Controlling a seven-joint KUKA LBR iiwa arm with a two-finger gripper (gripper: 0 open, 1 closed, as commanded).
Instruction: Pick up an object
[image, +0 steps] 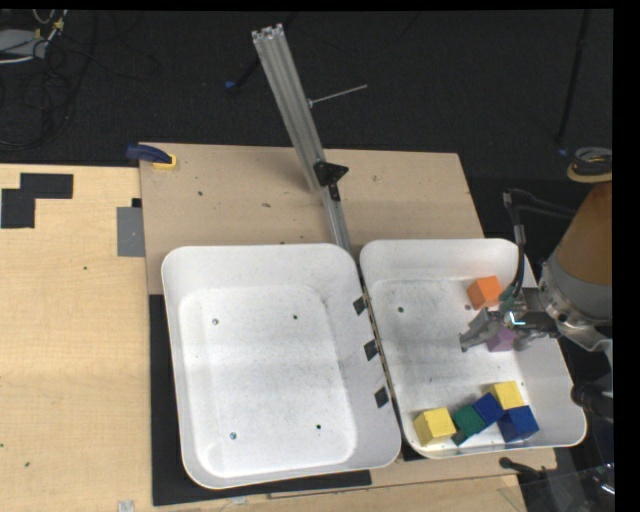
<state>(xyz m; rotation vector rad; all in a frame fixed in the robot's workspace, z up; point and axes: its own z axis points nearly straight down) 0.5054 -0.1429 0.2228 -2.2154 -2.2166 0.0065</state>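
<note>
In the right bin (420, 300), my gripper (486, 330) reaches in from the right, low over the bin floor. A small purple block (501, 340) lies right under or against the gripper's tip and is partly hidden by it. I cannot tell whether the block is held. An orange block (485, 291) sits just behind the gripper, near the bin's far right side. At the bin's front right corner, a yellow block (434, 424), a green block (467, 422), a blue block (489, 407), a second yellow block (508, 393) and a second blue block (518, 425) are clustered.
The left bin (200, 270) sits beside the right one, with black clips (370, 349) along the shared wall. A slanted aluminium rail (297, 118) rises behind the bins. The arm's orange band (592, 235) is at the right edge.
</note>
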